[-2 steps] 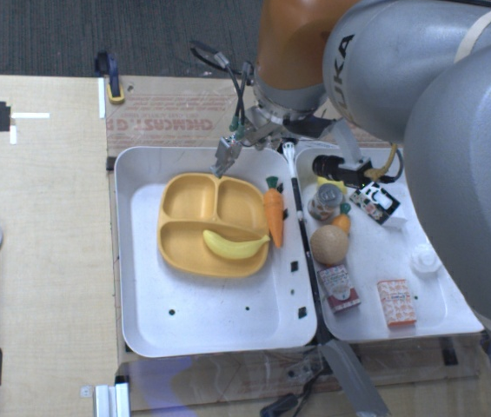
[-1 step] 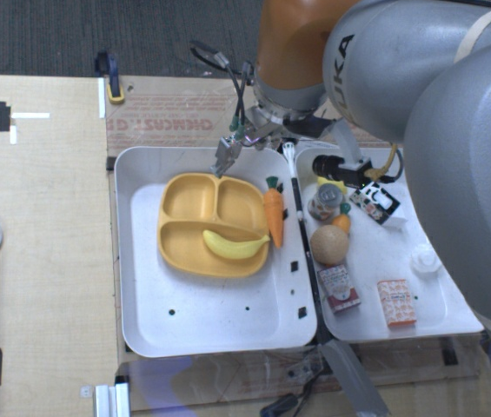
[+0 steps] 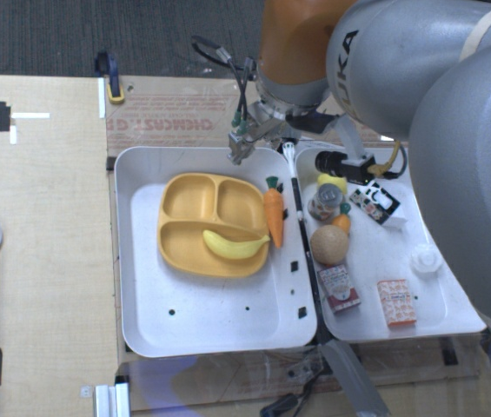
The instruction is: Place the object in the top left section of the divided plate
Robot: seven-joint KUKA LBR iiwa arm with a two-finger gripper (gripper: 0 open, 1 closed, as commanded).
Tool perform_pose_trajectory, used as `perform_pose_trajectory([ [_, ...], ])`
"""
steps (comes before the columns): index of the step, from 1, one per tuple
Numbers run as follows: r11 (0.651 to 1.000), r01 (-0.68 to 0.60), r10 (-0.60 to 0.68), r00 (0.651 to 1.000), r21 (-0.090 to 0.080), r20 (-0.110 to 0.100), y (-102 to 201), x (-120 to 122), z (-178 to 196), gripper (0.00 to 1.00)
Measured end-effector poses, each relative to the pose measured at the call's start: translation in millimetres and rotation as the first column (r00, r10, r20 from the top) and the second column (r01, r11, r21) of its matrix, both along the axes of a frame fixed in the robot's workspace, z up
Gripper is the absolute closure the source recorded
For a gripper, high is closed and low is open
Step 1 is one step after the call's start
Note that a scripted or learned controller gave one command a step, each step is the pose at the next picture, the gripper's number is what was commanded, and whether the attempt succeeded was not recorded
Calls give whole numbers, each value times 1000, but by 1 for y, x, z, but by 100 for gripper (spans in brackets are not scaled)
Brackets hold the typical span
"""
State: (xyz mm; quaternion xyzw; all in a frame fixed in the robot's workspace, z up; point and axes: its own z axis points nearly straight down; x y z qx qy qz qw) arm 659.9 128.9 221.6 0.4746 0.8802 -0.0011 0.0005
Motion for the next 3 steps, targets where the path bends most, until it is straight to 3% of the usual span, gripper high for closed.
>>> perform_pose_trajectory([
  [1, 1000, 1, -1, 1000, -1, 0, -1, 1, 9, 100],
  [2, 1000, 16, -16, 1000, 1, 1, -29, 0, 45, 100],
  [3, 993, 116, -116, 993, 1, -2, 58, -33, -114, 100],
])
